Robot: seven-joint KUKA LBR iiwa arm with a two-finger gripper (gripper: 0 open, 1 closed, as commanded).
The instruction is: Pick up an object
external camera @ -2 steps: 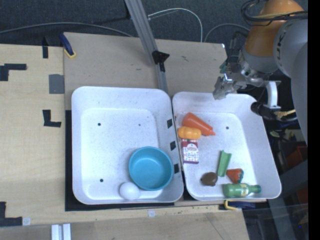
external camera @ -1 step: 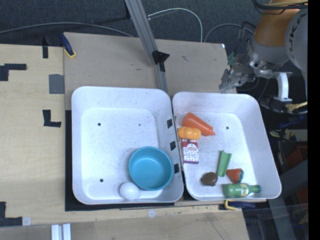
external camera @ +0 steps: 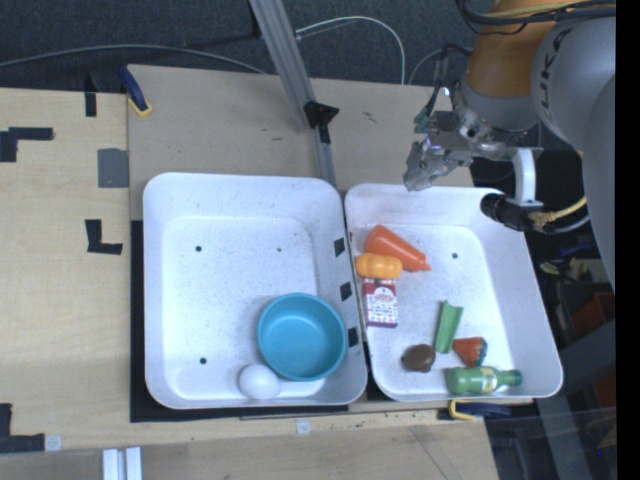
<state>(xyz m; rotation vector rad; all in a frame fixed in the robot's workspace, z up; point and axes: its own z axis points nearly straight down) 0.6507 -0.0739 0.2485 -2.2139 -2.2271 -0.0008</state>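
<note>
Where the bench edge runs nearest the camera, a green bottle (external camera: 482, 378) lies on its side in the front corner of the right bin (external camera: 528, 298), its glossy body ending in a narrower neck that points toward the arm's side. Just behind it sit a small red-orange piece (external camera: 470, 349) and a rounded, dull brown lump (external camera: 418, 358), close together but apart from a flat green stick (external camera: 447, 326) that lies tilted between them. Beside the dividing rims a small red-and-white printed carton (external camera: 381, 302) lies flat; a smooth yellow-orange rounded piece (external camera: 378, 265) touches its far end, and a tapered orange carrot shape (external camera: 395, 246) lies slantwise just behind that.

Across the divide, the left bin (external camera: 170, 268) holds a round blue bowl (external camera: 301, 335), upright and open-mouthed, near its front right corner, with a plain white ball (external camera: 259, 380) touching or almost touching the bowl's near side. Both bins are shallow, white, finely speckled trays with rounded corners.

Farther back, the gripper (external camera: 423, 171) hangs above the far rim of the right bin, well apart from every object in it; nothing shows between its fingers, and whether they stand spread or closed cannot be told. Behind it rises the grey arm with its orange band (external camera: 515, 38), trailed by cables. A slanted grey metal pole (external camera: 285, 53) crosses the tan bench top (external camera: 60, 268) beyond the bins.
</note>
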